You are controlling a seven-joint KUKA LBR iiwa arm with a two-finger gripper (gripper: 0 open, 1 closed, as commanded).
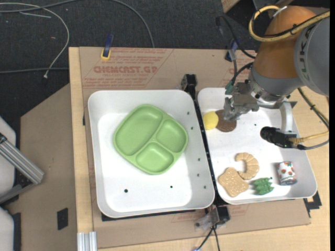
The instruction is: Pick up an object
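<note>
Printed in red on the cardboard sheet at the far edge: "CHEMCAST GP". Left bin: 1 green 3-compartment plate, roughly central. Right bin: yellow ball at far left, touching a brown disc. Gripper right above that disc, low; opening impossible to tell. Nearer: round cracker, curved pastry, green toy, small white can with red spots, label unreadable. Partial letters "KU" on the arm.
</note>
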